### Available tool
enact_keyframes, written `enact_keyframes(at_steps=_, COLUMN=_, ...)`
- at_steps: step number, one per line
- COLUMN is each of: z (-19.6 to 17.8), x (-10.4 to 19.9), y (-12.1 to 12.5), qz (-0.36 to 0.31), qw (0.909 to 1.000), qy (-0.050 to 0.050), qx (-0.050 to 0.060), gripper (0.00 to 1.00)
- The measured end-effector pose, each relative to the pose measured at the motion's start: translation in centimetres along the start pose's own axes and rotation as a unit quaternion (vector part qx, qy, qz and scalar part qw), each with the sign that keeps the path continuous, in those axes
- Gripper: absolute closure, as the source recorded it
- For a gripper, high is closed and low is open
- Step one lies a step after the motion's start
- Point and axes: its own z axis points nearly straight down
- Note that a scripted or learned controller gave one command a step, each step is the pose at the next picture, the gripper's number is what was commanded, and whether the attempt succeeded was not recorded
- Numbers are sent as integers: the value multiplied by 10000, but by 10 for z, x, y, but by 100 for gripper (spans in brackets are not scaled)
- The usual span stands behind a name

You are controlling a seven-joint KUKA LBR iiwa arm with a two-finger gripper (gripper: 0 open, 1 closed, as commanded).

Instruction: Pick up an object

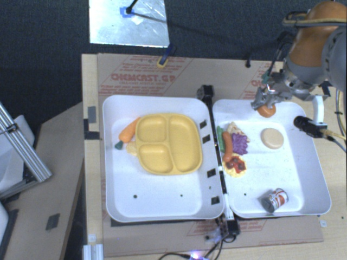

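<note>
End effector point(265, 103) at right bin's point(312, 161) far edge, an orange ball point(266, 111) just beneath its tips; grip state unclear. Cream disc point(272, 138) nearby below it.

Claw point(265, 103) hangs over the right white bin's point(309, 167) far edge, a small orange round object point(267, 111) just beneath; grip unclear.

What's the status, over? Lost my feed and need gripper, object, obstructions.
Gripper at right bin's far edge, closed on small orange item. Item at bin rim. Nothing blocking.
</note>
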Motion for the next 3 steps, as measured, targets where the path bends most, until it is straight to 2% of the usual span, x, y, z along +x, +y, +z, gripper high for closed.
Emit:
enact_keyframes(at_steps=1, z=-24, x=0, y=1, qz=-2, qw=10000, qy=3, qx=12, gripper=100)
enact_keyframes(at_steps=2, z=-19, x=43, y=-8, qz=-23, qw=10000, qy=10, qx=28, gripper=100)
enact_keyframes(at_steps=3, z=-12, x=67, y=-19, qz=-15, qw=10000, qy=4, qx=33, gripper=100)
